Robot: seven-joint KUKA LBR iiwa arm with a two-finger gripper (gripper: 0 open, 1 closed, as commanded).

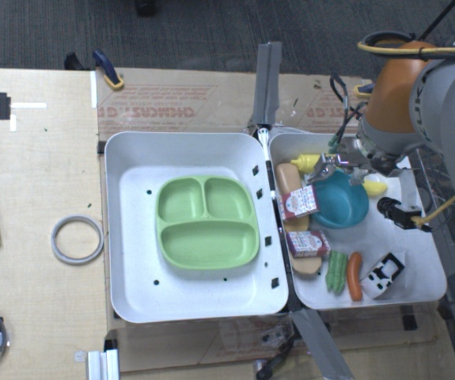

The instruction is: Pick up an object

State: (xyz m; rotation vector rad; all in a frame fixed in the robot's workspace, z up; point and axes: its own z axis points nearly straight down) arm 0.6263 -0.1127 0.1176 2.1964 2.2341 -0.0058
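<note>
The right bin (417, 279) holds several objects. A teal bowl (342, 203) sits near its middle. A yellow bottle-like piece (306, 162) lies at the bowl's upper left and a yellow piece (375, 186) at its right. A tan bun (288, 177), a red-and-white packet (300, 203) and a second packet (306, 244) line the left wall. A green vegetable (335, 271), an orange carrot (355, 275) and a black-and-white block (385, 273) lie at the front. My gripper (331, 165) hangs over the bowl's far left rim, close to the yellow bottle-like piece, with nothing seen in it.
The left bin (128, 291) holds a green divided plate (207, 222). A grey ring (77, 238) lies on the bench to the left. A metal post (267, 85) rises between the bins at the back. The arm (417, 93) covers the right bin's far right corner.
</note>
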